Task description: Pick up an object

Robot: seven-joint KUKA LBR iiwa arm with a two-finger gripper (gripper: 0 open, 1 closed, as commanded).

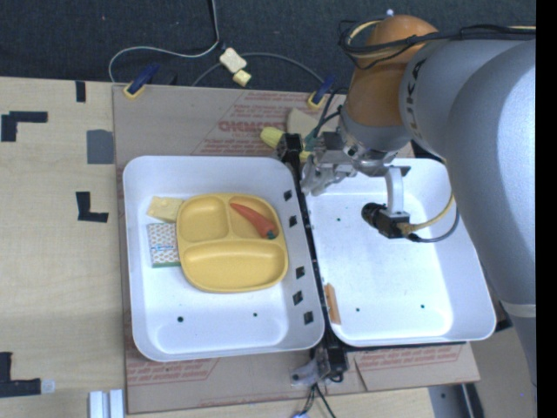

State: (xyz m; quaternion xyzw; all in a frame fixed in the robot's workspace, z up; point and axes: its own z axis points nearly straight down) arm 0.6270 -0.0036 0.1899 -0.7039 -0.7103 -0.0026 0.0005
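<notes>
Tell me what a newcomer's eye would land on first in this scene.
First the big grey arm with its orange band, reaching in from the right over the top edge of the right bin. Next the yellow divided plate in the left bin, with a red chili pepper in its upper right compartment. A small patterned sponge lies against the plate's left side.

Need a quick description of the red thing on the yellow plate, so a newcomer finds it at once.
Look in the left bin, at the yellow divided plate. In its upper right compartment lies a red carrot-like piece with a green tip, slanted. It is the only red item; its neighbours beside the plate are pale and flat.
</notes>
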